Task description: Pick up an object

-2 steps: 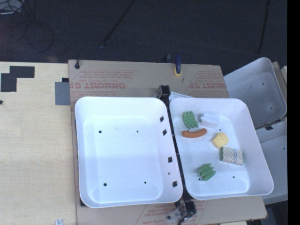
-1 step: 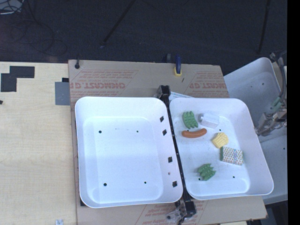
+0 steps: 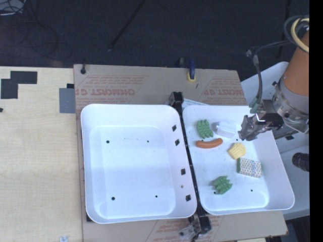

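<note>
A cardboard-covered bench [image 3: 151, 82] bore two white bins. The right bin [image 3: 282, 195] held a hot dog [image 3: 209, 143] at centre, green pieces at 11 [image 3: 204, 128] and 6 o'clock [image 3: 221, 184], and a yellow piece [image 3: 237, 149] and a patterned packet [image 3: 250, 167] toward 3 o'clock. The gripper [image 3: 247, 131] hovered at 2 o'clock; its jaw state could not be told, and a pale object [image 3: 225, 129] beside it was indistinct.

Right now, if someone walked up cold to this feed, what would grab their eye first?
Probably the cluster of small items in the right bin: two green pieces, a reddish sausage, a yellow piece and a patterned packet. Next, the gripper at that bin's upper right, above the yellow piece. The left bin sits beside it.
</note>
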You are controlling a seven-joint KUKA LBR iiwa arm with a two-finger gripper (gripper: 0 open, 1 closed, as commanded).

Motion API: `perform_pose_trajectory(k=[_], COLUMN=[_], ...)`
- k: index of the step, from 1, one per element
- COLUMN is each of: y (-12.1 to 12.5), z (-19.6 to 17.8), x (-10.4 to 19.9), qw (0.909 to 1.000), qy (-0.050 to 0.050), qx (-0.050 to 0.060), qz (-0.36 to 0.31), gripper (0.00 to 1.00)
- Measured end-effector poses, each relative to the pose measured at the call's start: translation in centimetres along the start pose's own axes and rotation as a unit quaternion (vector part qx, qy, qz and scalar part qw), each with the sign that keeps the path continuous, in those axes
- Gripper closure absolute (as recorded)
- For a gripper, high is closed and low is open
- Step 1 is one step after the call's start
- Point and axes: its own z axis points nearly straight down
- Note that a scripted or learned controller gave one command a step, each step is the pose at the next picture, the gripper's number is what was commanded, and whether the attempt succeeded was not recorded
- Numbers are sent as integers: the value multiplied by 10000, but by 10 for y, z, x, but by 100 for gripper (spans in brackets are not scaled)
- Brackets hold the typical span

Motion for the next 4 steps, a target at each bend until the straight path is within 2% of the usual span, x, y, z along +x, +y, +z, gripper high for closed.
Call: perform_pose_trajectory(k=[1, 2, 3, 4], y=[-27, 14, 8, 27], z=[16, -41, -100, -76], x=[73, 110, 144, 117], qw=[10000, 10000, 10000, 10000], qy=[-4, -17, -13, -25], qx=[5, -48, -43, 1], qz=[9, 28, 30, 53], gripper=[100, 100, 100, 100])
